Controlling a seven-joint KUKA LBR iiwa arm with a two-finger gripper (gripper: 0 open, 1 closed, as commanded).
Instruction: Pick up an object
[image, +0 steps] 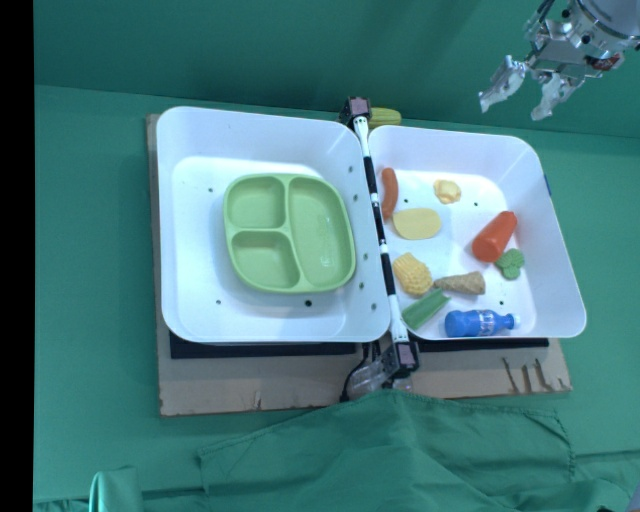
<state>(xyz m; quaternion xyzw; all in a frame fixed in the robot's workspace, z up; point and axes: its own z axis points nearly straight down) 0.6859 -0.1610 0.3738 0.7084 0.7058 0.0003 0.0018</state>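
A robot gripper (528, 90) of bare silvery metal, built from small angular plates and brackets. Two pale grey fingers (500, 85) end in blunt, lighter tips. A small red mark sits on the metal body above them, beside darker fittings and a rounded grey wrist housing.

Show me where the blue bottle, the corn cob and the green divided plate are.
blue bottle (474, 323), camera view, middle of its body.
corn cob (412, 273), camera view, centre of the yellow kernels.
green divided plate (283, 236), camera view, the ridge between its compartments.
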